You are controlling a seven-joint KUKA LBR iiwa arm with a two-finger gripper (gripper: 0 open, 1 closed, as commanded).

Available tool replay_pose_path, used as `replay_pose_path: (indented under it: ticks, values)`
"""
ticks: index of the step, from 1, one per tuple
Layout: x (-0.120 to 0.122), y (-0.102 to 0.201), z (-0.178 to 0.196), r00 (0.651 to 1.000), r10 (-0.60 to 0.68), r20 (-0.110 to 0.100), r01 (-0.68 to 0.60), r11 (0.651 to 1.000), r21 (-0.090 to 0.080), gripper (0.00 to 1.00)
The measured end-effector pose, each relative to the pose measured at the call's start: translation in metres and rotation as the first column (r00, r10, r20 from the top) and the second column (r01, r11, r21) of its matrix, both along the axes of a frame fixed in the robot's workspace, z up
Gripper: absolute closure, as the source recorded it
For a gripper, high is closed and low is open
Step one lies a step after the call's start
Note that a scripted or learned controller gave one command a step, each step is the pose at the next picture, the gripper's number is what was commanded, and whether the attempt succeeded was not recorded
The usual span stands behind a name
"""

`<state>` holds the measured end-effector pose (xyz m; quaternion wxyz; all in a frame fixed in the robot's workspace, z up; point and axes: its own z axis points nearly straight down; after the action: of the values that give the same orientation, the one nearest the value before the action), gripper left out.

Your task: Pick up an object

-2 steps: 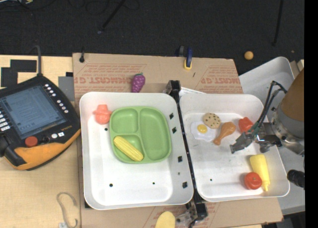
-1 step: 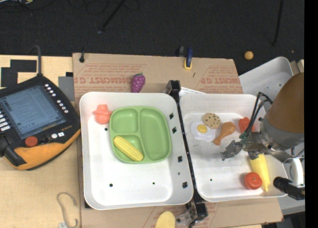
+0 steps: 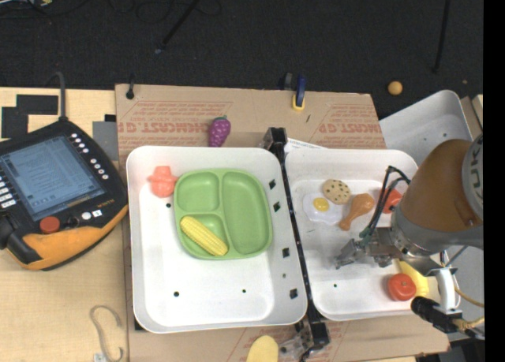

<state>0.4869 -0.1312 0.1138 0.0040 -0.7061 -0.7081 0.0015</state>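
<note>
Low in the right bin (image 3: pixel 331 305), nothing held.
My fingers (image 3: pixel 347 255) are spread on bare floor, short of the drumstick (image 3: pixel 357 209) and tomato (image 3: pixel 401 286).

Dark floor (image 3: pixel 237 21) stretches across the far side, cables trailing; near us, cardboard sheet (image 3: pixel 252 116) covers the wooden bench (image 3: pixel 63 305).

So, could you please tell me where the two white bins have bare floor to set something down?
The left white bin has a broad bare strip along its near wall, below the green divided plastic plate. The right white bin has a smaller patch at its near left corner. Its middle is crowded: cookie, fried egg, drumstick, tool.
</note>
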Motion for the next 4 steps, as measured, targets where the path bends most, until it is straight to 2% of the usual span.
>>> replay_pose_path:
  ticks: [1,2,3,4]
  values:
    - [0.000,0.003,-0.028,1.000,0.000,0.004,0.000,1.000,-0.001,0.00]
    - [0.000,0.001,-0.016,1.000,-0.008,0.006,0.008,1.000,-0.001,1.00]
    - [-0.009,-0.001,0.040,1.000,-0.008,0.008,0.008,1.000,-0.003,1.00]
    - [-0.004,0.007,0.088,1.000,-0.003,0.009,0.003,1.000,-0.004,1.00]
